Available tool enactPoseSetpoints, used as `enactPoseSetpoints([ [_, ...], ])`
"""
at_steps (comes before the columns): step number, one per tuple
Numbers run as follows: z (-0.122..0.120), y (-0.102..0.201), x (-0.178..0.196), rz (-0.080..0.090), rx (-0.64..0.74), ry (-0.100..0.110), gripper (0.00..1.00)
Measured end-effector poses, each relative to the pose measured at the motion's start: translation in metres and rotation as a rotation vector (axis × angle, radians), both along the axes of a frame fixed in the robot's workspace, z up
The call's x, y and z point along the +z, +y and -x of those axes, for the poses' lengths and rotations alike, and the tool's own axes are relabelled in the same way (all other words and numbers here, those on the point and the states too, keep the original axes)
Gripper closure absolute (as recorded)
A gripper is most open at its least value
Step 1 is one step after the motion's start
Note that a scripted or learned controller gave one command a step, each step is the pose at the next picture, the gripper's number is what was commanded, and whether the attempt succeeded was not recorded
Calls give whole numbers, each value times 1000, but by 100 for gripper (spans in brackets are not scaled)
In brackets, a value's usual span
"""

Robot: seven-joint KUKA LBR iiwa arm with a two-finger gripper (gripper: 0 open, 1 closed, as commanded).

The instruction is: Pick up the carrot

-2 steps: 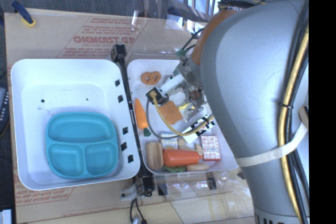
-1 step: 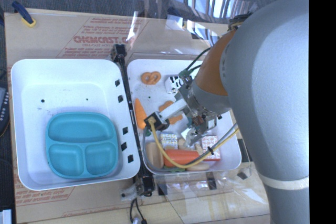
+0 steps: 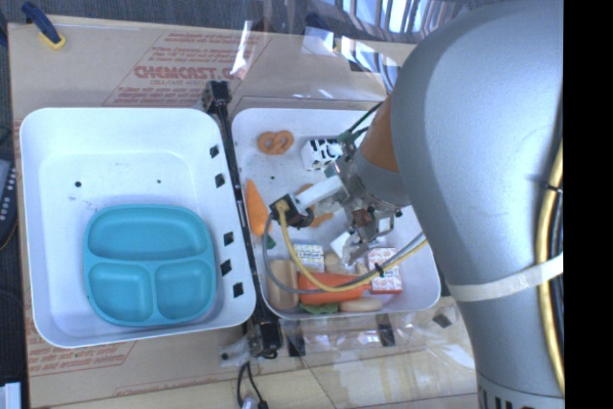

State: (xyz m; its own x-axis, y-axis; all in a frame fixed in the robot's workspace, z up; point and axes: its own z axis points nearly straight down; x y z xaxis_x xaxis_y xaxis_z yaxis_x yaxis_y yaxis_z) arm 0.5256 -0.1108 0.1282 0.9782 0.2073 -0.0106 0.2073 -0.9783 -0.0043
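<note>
the big grey arm (image 3: 488, 187) swings in from the right and covers much of the right bin (image 3: 287, 124), while the left bin (image 3: 57, 139) holds a blue divided plate (image 3: 148, 263). down in the right bin, the gripper (image 3: 359, 230) hangs over the middle of the clutter, and i can't tell from here how its grasping end stands; cables and the wrist hide it. the carrot (image 3: 255, 208) lies against the bin's left wall, well to the left of the gripper and a touch farther back, its long axis running roughly along that wall, front to back. a pretzel (image 3: 275, 143) sits beyond it near the back wall. to my eye the reach has to shift left toward the wall, which leaves little room on that side.
</note>
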Motion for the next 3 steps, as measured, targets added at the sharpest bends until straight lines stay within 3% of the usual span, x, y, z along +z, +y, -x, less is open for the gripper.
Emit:
enactPoseSetpoints([
  [1,-43,12,-35,-1,13,-11,0],
  [2,-125,11,-37,-2,9,-9,0],
  [3,-57,55,68,-4,3,-17,0],
])
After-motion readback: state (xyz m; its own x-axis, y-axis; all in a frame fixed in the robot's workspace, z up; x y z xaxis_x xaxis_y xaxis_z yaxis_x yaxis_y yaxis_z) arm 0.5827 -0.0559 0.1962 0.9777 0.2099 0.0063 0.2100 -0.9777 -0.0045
